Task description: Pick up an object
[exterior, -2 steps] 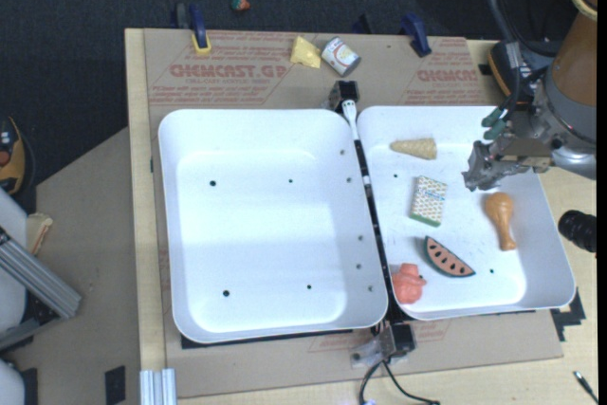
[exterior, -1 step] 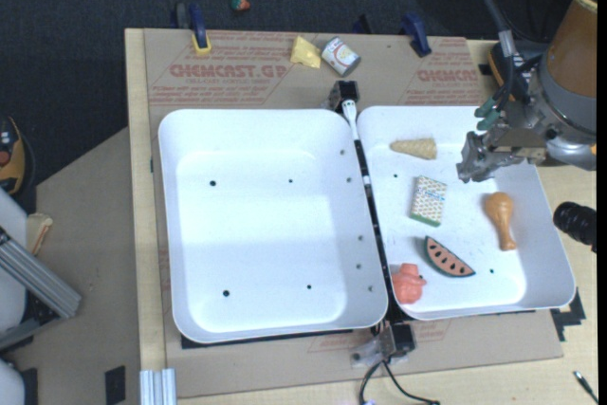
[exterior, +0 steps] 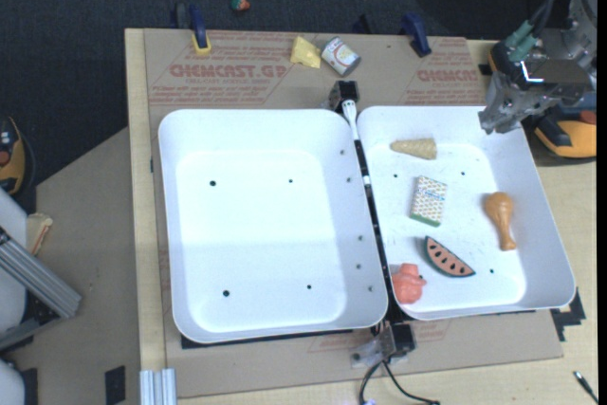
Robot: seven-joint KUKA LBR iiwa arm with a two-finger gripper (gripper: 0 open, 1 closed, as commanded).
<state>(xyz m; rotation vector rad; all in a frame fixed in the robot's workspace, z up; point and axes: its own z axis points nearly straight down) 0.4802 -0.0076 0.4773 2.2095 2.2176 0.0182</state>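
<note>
The tool (exterior: 500, 114), at the right bin's (exterior: 531, 299) two o'clock corner, is too small to read. The arm (exterior: 569, 24) is cut off at the right edge.

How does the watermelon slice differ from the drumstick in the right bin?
The watermelon slice is red with a dark rind; the drumstick is orange-brown. The slice lies near the bin's front edge, the drumstick further right, towards the side wall. Both lie flat in the right bin.

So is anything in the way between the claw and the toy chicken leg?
Nothing visible blocks it. The claw sits at the right bin's top right corner, and the chicken leg lies below it in the picture on bare white floor. The watermelon slice lies off to one side.
</note>
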